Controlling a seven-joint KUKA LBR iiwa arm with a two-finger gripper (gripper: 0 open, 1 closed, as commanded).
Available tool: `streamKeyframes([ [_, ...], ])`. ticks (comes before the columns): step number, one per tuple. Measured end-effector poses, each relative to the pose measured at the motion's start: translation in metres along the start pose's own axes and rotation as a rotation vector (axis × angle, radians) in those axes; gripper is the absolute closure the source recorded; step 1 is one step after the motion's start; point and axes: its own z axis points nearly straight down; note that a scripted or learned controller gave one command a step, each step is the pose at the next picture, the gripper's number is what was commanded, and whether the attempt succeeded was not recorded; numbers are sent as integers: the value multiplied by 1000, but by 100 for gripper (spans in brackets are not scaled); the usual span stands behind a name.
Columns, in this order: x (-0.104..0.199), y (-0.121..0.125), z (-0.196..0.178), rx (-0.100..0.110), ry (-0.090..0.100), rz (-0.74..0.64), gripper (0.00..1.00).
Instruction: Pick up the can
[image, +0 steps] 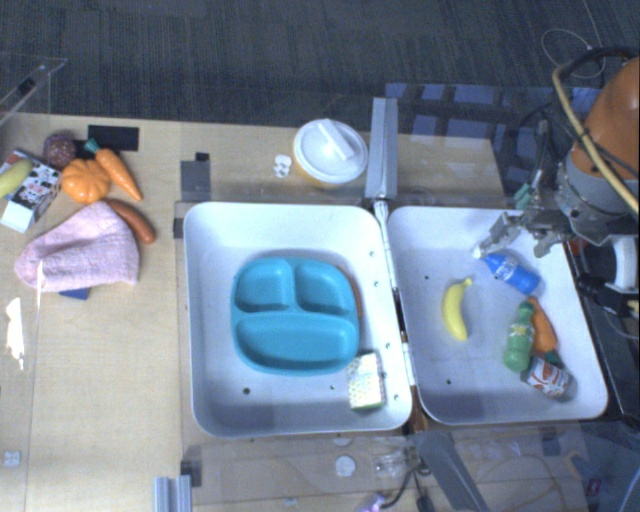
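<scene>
Camera view: nearest, the can (548, 377) is seen lying in the right bin (430, 400), touching the green bottle (519, 340); the banana (457, 308) is left of them. Farther back, the gripper (522, 234) is held open over the blue bottle (510, 270), nothing between its fingers.

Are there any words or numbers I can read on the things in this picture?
No text can be read.
The can has a red and white label, too blurred to read.
The green bottle has a label, too small to read.
The blue bottle has a pale band, no letters legible.
The small box at the bench's left has a printed pattern, too small to read.
</scene>
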Motion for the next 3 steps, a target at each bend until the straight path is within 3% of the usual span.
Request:
streamKeyframes([
  [1,-36,-58,122,-6,1,38,0],
  [2,13,-53,128,-12,-1,231,0],
  [3,-25,29,131,-5,-2,271,0],
])
